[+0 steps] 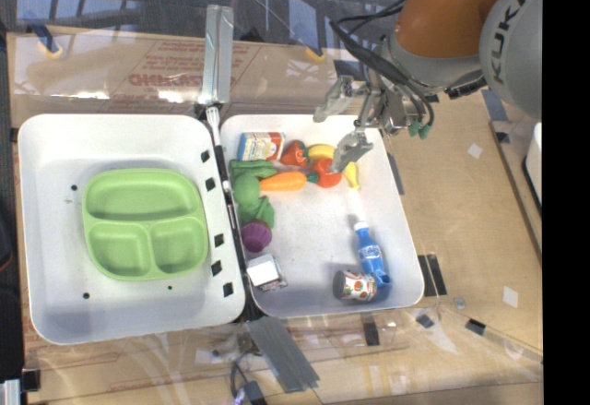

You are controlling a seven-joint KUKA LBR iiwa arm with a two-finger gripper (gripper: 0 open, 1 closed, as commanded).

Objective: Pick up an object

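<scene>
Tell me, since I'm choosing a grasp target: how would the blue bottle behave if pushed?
The blue bottle lies on its side on the bin's smooth floor, so it would probably roll or slide. It looks slim and plastic, so likely light.

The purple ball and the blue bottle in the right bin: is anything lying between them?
In the camera view, bare white bin floor lies between the purple ball and the blue bottle.

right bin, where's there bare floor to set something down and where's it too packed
Free: the middle of the right bin, between the purple ball and the blue bottle, below the carrot. Crowded: the top edge, where the carrot, banana and tin cluster under the gripper.
</scene>
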